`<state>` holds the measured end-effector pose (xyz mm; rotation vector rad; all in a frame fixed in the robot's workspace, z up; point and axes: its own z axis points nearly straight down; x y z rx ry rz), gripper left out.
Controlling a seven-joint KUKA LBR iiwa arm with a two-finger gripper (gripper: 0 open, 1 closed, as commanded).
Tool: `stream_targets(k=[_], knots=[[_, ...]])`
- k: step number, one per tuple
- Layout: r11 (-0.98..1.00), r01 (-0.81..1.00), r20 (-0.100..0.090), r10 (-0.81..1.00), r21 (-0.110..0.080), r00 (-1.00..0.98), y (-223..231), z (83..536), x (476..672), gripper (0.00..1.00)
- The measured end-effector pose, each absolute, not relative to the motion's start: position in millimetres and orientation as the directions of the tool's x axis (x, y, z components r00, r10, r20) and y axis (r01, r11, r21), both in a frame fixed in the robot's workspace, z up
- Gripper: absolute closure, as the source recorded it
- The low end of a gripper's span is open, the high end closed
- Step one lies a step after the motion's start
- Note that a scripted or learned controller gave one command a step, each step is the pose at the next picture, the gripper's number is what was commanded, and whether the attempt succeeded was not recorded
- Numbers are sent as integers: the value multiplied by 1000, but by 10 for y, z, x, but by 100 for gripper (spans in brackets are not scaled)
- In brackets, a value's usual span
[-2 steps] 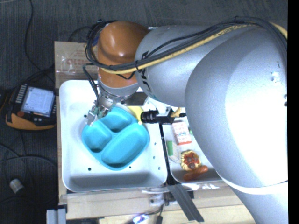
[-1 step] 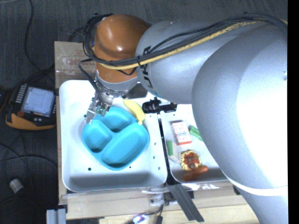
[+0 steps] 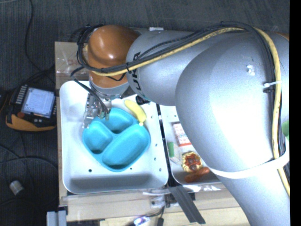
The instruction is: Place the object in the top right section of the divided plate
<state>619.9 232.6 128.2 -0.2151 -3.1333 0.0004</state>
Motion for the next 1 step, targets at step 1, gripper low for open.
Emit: stream_targets(k=[1], knots=[[991,136,2,136,0,-991,2329,1279,6196,0]])
